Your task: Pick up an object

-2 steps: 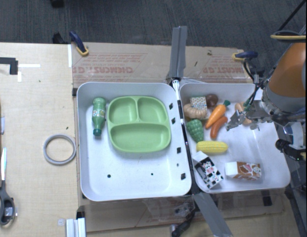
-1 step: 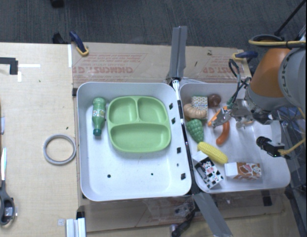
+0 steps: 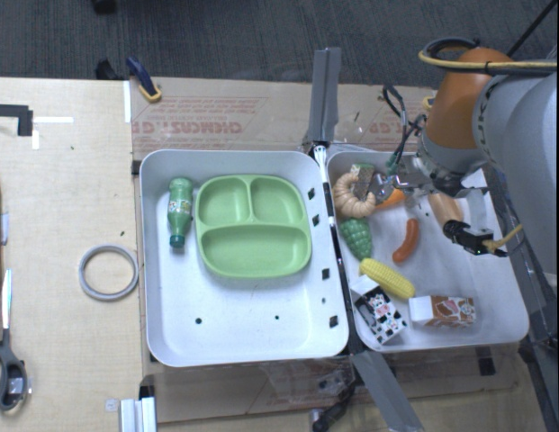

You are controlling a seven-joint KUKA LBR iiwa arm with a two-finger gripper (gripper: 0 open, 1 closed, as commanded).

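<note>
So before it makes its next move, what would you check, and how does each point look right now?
1. Gripper above the right bin: ok.
2. Something within reach beneath it: ok, a tan pretzel lies right beside it.
3. Jaws open or shut: cannot tell.
4. Anything already held: cannot tell.
5. Neighbours crowding the pretzel: not ok, a green toy sits close below it.
6. Other targets lying free: ok, the sausage and corn cob lie apart.

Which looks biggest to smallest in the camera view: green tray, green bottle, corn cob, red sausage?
1. green tray
2. green bottle
3. corn cob
4. red sausage
Bottle and corn look close in size; that order is unsure.
</note>
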